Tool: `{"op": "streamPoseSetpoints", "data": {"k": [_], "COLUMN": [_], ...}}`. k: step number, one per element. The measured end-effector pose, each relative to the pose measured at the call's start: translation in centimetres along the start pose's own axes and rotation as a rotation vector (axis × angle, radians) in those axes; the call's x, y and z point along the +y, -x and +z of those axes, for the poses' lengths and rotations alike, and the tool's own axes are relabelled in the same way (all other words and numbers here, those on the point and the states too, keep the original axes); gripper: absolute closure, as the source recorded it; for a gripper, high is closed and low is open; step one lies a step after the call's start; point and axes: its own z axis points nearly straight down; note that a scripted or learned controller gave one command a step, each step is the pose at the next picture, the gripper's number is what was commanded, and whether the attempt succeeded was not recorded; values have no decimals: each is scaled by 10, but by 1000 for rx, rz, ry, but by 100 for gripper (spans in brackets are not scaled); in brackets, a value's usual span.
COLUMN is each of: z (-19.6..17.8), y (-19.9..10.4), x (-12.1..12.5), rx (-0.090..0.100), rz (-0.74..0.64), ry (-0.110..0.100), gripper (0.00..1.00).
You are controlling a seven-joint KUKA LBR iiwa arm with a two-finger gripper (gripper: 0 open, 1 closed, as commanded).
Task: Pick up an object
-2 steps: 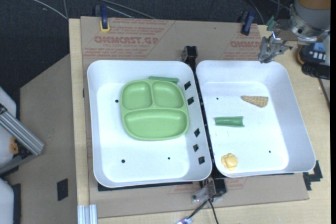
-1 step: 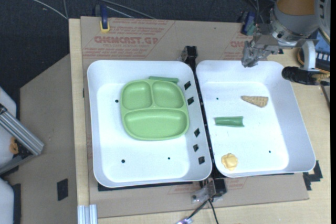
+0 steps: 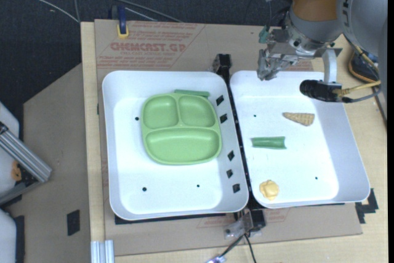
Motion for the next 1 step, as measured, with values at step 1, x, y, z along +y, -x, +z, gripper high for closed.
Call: {"op": "streamPoseSetpoints", "data": {"k": [1], "z": [9], "y": [-60], "x": [3], "rx": [0], "rz": [0], "ry": [0], "gripper": [100]}}
